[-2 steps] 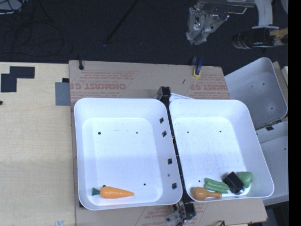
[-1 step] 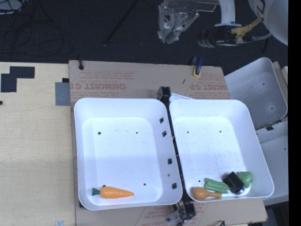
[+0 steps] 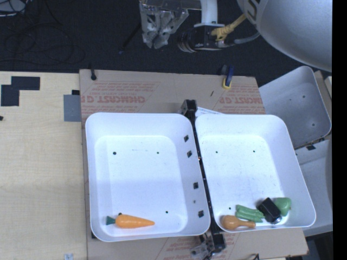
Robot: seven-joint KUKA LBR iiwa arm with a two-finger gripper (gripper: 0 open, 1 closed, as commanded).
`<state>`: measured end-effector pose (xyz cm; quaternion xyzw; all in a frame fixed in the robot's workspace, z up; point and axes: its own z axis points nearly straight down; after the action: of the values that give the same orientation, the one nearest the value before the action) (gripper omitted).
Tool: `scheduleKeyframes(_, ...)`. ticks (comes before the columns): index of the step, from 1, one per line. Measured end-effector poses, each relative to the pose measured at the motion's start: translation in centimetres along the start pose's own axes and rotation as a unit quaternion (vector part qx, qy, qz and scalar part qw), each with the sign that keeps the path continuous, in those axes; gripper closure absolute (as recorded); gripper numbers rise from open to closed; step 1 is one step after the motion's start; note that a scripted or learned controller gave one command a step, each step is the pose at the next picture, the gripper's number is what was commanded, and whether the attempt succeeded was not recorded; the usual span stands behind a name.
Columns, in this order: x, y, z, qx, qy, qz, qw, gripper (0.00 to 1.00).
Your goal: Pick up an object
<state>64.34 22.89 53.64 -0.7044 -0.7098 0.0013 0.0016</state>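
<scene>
An orange carrot (image 3: 133, 221) with a green stub lies at the near left of the left bin (image 3: 100, 129). In the near right corner of the right bin (image 3: 282, 129) lie a tan pear-shaped piece (image 3: 237, 222), a green bean pod (image 3: 249, 213), a black block (image 3: 269, 209) and a green piece (image 3: 283, 203), packed close together. My gripper (image 3: 158, 36) hangs high above the bench at the top of the view, behind both bins and far from every object. Nothing shows between its fingers.
The bins rest on a cardboard sheet (image 3: 168, 93) on a light wooden bench. A black clamp strip (image 3: 196, 169) joins the bins. The arm's big grey body (image 3: 293, 15) fills the top right. A yellow and blue clip (image 3: 227, 78) sits on the cardboard.
</scene>
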Motion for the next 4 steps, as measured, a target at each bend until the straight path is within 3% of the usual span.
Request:
scheduleKeyframes(1, 1.5, 0.1, 2.7, 0.002, -0.002, 0.003, 1.0000, 1.00)
scheduleKeyframes(2, -5.1, 0.0, 12.8, 0.005, -0.003, 0.007, 1.0000, 1.00)
scheduleKeyframes(3, 1.0, 0.0, 14.7, 0.002, -0.001, 0.001, 1.0000, 1.00)
scheduleKeyframes(4, -1.0, 0.0, 18.1, 0.001, -0.002, 0.004, 1.0000, 1.00)
